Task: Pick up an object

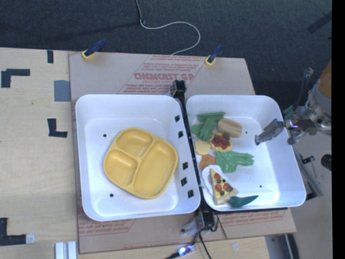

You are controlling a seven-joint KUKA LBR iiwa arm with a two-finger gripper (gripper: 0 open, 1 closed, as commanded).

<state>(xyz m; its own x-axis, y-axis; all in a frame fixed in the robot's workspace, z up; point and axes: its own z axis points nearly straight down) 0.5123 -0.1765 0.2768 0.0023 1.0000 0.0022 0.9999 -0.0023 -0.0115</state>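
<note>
A yellow divided plate [141, 161] is seen lying flat in the left bin [89, 144], with its three compartments facing up. Across the dividing wall, the right bin [269, 161] is taken up on its left side by a cluster of toy food. Green pieces [208, 124] are laid near the top, with a tan bread roll [230, 126] just beside them and a small round pizza [220, 141] below. A green cactus-like piece [235, 159] is placed lower, and a pizza slice [220, 185] with a dark green item [243, 200] is found near the front wall. The gripper [276, 131] is positioned over the bin's right side, well apart from the food, with nothing held; whether its pincer is apart or together cannot be told.
</note>
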